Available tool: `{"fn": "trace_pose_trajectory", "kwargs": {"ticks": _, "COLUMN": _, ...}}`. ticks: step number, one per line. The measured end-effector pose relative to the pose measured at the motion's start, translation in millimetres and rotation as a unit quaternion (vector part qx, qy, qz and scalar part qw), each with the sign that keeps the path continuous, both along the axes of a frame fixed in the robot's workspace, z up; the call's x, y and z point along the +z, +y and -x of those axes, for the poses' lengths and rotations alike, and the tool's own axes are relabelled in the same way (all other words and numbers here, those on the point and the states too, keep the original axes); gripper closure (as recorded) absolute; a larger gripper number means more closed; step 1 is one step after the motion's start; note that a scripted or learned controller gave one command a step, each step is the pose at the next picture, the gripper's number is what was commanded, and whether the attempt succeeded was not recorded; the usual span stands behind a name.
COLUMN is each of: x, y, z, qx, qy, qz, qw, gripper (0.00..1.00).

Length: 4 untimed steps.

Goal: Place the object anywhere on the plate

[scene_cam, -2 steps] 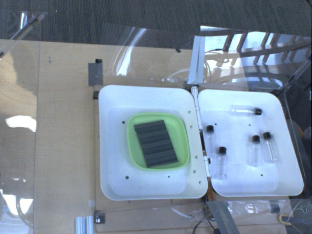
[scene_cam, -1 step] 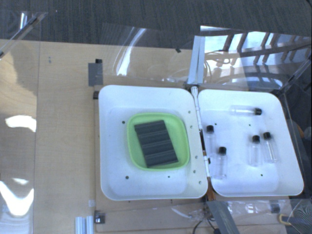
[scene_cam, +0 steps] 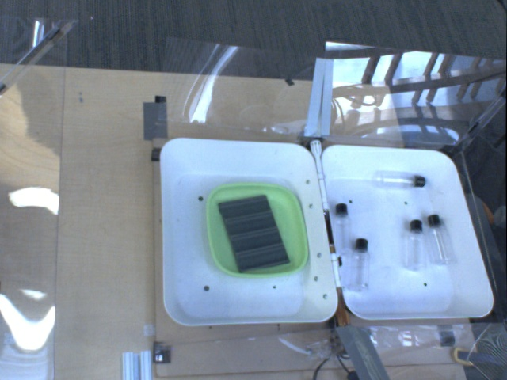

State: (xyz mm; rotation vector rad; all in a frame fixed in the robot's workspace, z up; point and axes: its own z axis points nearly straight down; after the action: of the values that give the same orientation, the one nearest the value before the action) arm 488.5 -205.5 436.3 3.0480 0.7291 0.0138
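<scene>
A green square plate (scene_cam: 295,212) sits in the left white bin (scene_cam: 178,212). A dark grey ridged block (scene_cam: 253,233) lies flat on the plate, tilted slightly. In the right white bin (scene_cam: 467,236) lie several clear vials with black caps: one on its side at the back (scene_cam: 398,180), one near the left wall (scene_cam: 341,214), one at the front left (scene_cam: 359,260), and two side by side at the right (scene_cam: 413,241) (scene_cam: 437,236).
A metal post (scene_cam: 319,101) stands behind the seam between the bins. A small dark bracket (scene_cam: 155,119) sits on the wooden bench behind the left bin. Clear plastic sheeting covers the bench on the left and at the back.
</scene>
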Motion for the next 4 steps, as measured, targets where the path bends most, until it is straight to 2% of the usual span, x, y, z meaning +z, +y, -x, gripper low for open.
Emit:
{"fn": "trace_pose_trajectory", "kwargs": {"ticks": 1, "x": -0.1, "y": -0.2, "z": 0.0, "qx": -0.066, "qy": 0.000, "qz": -0.0005, "qw": 0.9978, "gripper": 0.00}}
{"fn": "trace_pose_trajectory", "kwargs": {"ticks": 2, "x": -0.2, "y": -0.2, "z": -0.1, "qx": -0.130, "qy": -0.001, "qz": -0.0011, "qw": 0.9915, "gripper": 0.00}}
{"fn": "trace_pose_trajectory", "kwargs": {"ticks": 4, "x": -0.5, "y": -0.1, "z": -0.1, "qx": -0.129, "qy": 0.000, "qz": -0.0011, "qw": 0.9916, "gripper": 0.00}}
